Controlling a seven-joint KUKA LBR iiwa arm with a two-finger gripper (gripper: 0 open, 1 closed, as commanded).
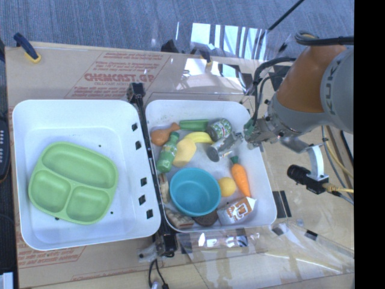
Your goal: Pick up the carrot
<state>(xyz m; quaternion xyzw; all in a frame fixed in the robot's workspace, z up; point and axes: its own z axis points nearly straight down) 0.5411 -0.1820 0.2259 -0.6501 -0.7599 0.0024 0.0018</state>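
An orange carrot (240, 180) with a green top lies in the right-hand white bin (260, 161), close to that bin's right wall, its tip pointing toward the bin's near edge. Nothing holds it.

Just beyond the carrot's green top hangs the claw (221, 149), a silvery metal piece reaching in from the grey arm (313, 95). Whether the claw is wide or narrow cannot be told from this angle; nothing is seen between its tips.

The carrot is crowded. A small yellow lemon (227, 186) touches its left side, and a blue bowl (194, 191) sits just beyond the lemon. A brown snack packet (236, 211) lies just below the carrot's tip. Above the carrot, past the claw, are a green-labelled can (219, 128), a banana (197, 138), a green bottle (168, 153) and a chicken drumstick (163, 135).

The likely risks: the claw may come down on the lemon or the can instead, or one tip may strike the bin wall beside the carrot. The carrot's smooth, tapered body may also slip out of a grip taken near its thin end.

Far left of the carrot, the other bin holds a green divided plate (73, 182).
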